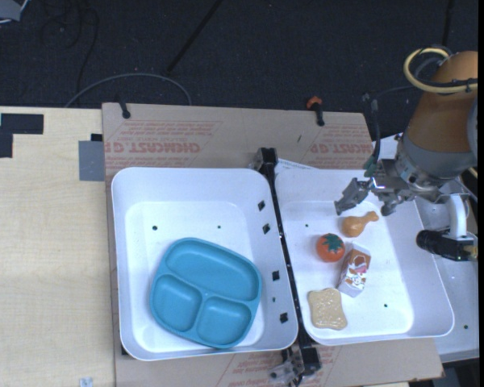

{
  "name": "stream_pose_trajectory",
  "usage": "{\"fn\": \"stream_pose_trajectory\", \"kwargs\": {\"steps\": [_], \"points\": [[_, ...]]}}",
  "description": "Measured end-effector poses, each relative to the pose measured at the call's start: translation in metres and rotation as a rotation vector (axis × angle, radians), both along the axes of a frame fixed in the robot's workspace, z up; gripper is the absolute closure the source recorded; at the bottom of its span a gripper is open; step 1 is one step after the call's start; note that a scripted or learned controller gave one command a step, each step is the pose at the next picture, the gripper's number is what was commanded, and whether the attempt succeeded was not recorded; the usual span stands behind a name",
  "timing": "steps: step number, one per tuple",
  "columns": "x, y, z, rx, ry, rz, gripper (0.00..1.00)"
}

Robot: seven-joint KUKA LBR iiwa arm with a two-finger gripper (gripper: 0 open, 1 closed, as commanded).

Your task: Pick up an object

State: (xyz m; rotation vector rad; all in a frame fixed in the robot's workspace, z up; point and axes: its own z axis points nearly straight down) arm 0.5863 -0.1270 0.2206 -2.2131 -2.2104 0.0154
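In the right bin [403, 317] lie a tan chicken drumstick [358, 223], a red-orange tomato [331, 247], a small red and white carton [356, 271] and a beige slice of toast [327, 309]. My gripper [369, 198] hangs over the bin's far part, just above and behind the drumstick. Its two dark fingers are spread apart, one to the left [348, 197] and one to the right [390, 202], with nothing between them.
The left bin [133, 216] holds a blue divided plate [204, 291]. A black divider [274, 240] separates the two bins. The grey and orange arm [444, 127] comes in from the upper right. Cardboard lies under the bins.
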Motion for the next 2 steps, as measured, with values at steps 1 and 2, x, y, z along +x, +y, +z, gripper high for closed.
{"fn": "stream_pose_trajectory", "kwargs": {"steps": [1, 2], "points": [[0.003, 0.000, 0.008, -0.002, -0.013, 0.002, 0.00], [0.008, -0.005, -0.039, -0.002, -0.010, 0.001, 0.00]]}}
